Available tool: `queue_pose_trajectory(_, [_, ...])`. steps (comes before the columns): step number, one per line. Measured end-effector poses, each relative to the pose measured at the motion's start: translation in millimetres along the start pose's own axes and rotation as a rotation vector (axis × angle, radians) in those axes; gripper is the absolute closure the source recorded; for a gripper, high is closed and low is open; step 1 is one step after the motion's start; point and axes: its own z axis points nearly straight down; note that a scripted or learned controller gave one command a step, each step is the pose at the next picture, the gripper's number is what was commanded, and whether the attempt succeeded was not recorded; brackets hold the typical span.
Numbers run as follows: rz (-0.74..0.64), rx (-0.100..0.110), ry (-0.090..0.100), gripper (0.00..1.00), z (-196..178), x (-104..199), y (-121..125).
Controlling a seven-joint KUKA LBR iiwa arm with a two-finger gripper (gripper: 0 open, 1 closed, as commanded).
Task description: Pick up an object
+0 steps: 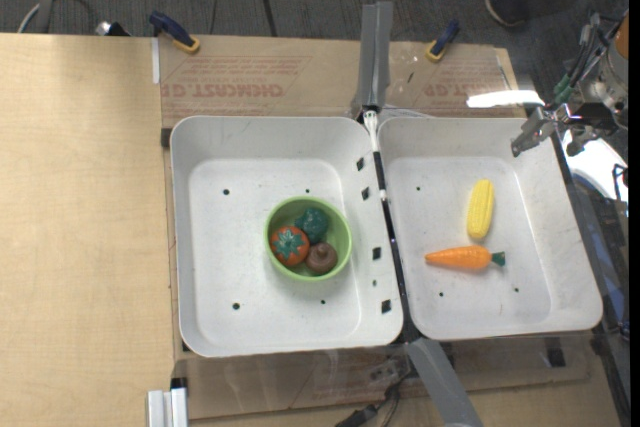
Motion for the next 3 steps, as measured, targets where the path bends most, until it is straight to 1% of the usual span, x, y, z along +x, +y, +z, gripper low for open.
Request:
queue_pose_trajectory(1, [-0.115,0.003,0.001,0.00,24.3,130.8,34.2])
queue_pose_trajectory(2, [-0.156,0.004,0.000,0.00,73.9,215.8,58.5])
queue_pose_trajectory(3, [-0.179,0.005,-0.001,0.00,159.7,393.6,18.7])
